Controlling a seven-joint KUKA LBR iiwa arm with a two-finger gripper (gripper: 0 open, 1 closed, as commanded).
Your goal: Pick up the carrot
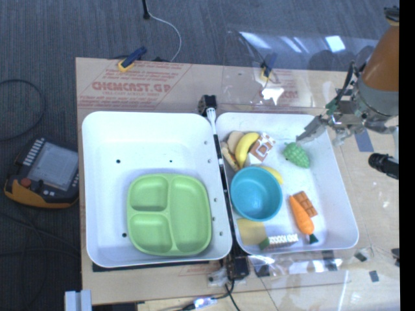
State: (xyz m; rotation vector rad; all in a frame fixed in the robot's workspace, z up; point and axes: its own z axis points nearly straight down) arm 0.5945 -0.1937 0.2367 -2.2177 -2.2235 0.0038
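The carrot (303,219) is orange with a small green end. It lies in the right bin (347,203) near the front right corner, its green end towards the front wall. My gripper (323,133) hangs over the bin's back right part, well behind the carrot and just right of a green bumpy toy (297,154). Its fingers are spread open with nothing between them.
The right bin also holds a blue bowl (256,192), a banana (242,147), a small white and orange box (261,149), a yellow piece (251,229) and a flat dark bar (281,240). A green divided plate (170,214) lies in the left bin (107,141).
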